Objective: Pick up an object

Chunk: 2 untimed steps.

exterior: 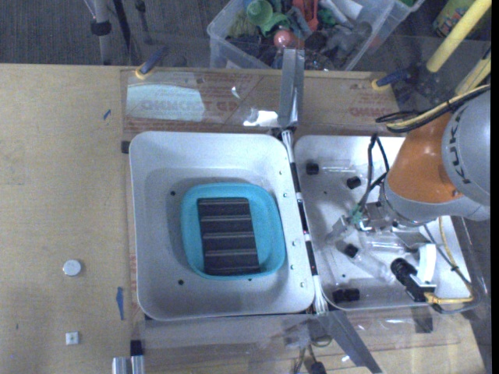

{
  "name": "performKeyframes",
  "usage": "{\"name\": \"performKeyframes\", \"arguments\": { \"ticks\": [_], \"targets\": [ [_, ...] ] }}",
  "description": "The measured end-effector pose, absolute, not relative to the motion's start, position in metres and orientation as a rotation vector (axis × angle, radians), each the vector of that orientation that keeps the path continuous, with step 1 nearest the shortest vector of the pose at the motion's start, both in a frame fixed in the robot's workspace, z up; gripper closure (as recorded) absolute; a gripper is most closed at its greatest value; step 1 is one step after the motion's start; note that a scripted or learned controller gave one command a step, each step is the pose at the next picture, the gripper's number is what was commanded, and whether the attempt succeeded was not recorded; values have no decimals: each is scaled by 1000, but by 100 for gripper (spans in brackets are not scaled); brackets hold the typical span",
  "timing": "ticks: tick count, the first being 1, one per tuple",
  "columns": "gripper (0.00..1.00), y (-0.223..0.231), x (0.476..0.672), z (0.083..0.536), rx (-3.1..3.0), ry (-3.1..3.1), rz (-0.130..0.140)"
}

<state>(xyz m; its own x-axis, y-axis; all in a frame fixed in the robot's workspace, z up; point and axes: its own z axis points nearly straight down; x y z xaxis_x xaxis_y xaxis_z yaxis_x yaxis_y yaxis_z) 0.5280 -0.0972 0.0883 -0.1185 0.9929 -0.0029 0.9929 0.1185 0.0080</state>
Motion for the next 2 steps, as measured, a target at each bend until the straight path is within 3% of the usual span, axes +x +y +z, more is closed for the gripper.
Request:
{"name": "performKeyframes", "arguments": {
  "ticks": [1,2],
  "targets": [
    [100,-98,530,99,2081,2338,12],
    [100,-157,563,89,2140,2287,7]
  ]
}}
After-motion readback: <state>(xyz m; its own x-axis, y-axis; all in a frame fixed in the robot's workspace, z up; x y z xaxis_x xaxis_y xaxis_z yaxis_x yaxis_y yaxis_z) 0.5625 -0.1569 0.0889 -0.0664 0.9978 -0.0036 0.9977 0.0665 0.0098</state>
